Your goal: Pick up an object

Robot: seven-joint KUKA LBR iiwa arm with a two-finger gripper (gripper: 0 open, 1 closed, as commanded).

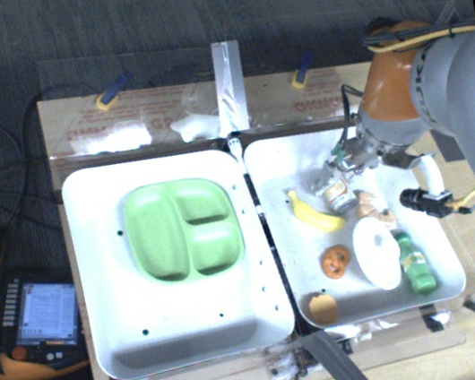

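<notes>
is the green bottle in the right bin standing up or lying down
Lying down. The green bottle rests on its side on the right bin floor, beside the white plate.

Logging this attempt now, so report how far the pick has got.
Done: the gripper is low in the right bin, above the small can. In hand: nothing seen held. Left: grasp and lift; the can, banana, white plate and green bottle lie in the bin.

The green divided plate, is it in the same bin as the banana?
No. The green divided plate lies in the left bin, while the banana lies in the right bin.
</notes>
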